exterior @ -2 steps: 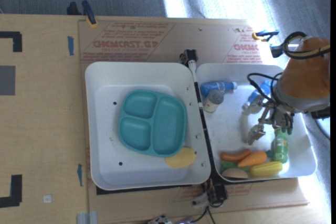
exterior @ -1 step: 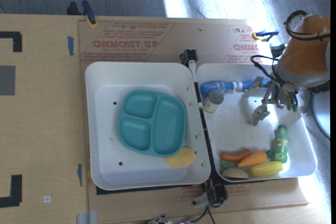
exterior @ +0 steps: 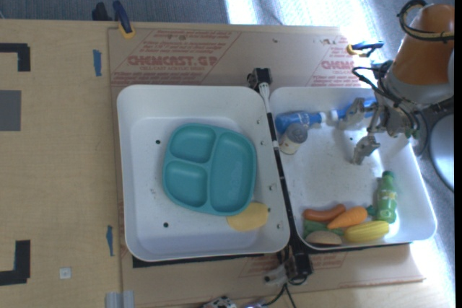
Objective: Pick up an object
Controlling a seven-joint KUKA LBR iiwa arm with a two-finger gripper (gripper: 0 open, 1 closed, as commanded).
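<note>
Red print reading "CHEMCAST GP" stands on the brown protective sheet (exterior: 216, 58) behind the left bin (exterior: 130, 155). A second red imprint of the same word, cut off after "CHEMCA", stands on that sheet behind the right bin (exterior: 422, 216). The smaller red lines around both are illegible.

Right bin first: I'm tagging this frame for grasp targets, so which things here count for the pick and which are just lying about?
For the pick:
gripper
blue bottle
green bottle
carrot
sausage
corn

Lying about:
teal plate, in the left bin
yellow piece beside it
clamp
</note>
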